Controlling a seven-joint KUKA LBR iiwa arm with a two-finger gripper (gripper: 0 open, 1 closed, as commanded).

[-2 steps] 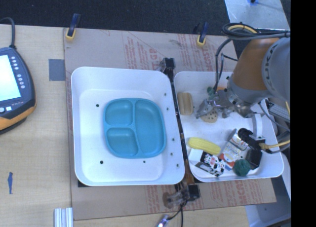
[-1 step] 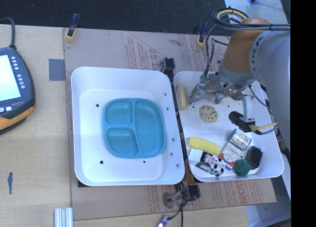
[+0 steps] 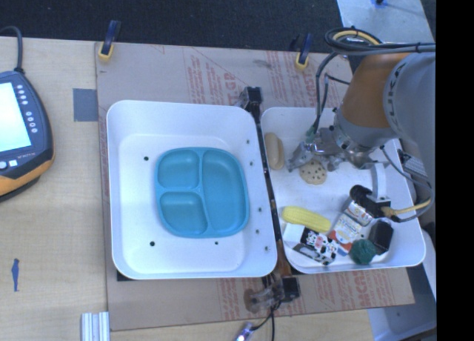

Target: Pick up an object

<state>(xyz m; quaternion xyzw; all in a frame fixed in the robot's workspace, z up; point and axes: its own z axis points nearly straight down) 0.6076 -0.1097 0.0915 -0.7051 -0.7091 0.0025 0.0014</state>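
The right white bin (image 3: 292,118) holds several small things: a tan bread roll (image 3: 275,151), a round cookie (image 3: 313,173), a yellow corn cob (image 3: 306,219), a printed packet (image 3: 318,244), a small carton (image 3: 355,216), a green ball (image 3: 362,251) and a black piece (image 3: 381,234). My gripper (image 3: 309,151) hangs low in the bin's upper half, just above the cookie and right of the roll. Nothing shows between its fingers.
The left white bin (image 3: 133,121) holds a blue divided plate (image 3: 201,191). A teach pendant (image 3: 21,132) lies at the bench's left edge. Clamps (image 3: 108,39) stand at the cardboard's back edge. The arm (image 3: 385,98) covers the right bin's upper right corner.
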